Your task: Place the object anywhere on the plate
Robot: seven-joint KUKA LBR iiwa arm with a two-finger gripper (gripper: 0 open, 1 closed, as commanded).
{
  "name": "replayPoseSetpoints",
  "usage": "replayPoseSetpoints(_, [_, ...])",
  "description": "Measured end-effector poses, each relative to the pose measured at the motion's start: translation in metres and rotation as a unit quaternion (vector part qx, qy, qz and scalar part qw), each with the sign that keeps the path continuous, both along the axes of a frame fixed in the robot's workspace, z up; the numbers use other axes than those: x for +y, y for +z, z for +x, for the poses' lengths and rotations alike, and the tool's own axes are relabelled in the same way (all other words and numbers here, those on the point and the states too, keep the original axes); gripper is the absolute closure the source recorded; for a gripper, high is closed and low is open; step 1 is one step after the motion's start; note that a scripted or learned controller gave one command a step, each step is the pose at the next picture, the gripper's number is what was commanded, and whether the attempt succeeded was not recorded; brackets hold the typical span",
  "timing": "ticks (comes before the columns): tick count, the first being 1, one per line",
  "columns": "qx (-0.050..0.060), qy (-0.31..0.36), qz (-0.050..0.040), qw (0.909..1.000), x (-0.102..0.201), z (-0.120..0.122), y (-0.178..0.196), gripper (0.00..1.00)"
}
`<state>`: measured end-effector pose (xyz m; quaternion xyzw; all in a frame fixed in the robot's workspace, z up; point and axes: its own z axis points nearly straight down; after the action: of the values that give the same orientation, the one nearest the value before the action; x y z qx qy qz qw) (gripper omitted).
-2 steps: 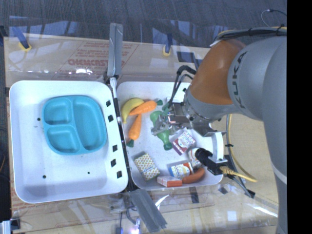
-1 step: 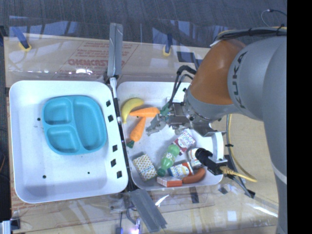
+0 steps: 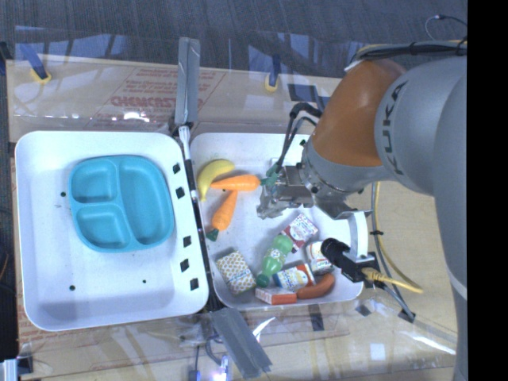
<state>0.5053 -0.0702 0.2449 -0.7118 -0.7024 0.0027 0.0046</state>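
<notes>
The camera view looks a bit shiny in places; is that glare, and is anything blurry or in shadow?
In the camera view, clear plastic sheeting behind the bins reflects pale glare streaks; the blue plate and left bin are evenly lit and fairly sharp; the arm darkens the right bin beneath it; the claw and small packages look soft.

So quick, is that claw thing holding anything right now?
Gripper: low in the right bin beside the carrot; whether it is open, shut or holding anything cannot be told.
</notes>
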Motion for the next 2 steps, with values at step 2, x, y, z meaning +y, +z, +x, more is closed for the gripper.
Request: replayPoseSetpoints(2, [-0.002,0.044,-0.0014,0.9990,0.165,-0.030,-0.013,1.00])
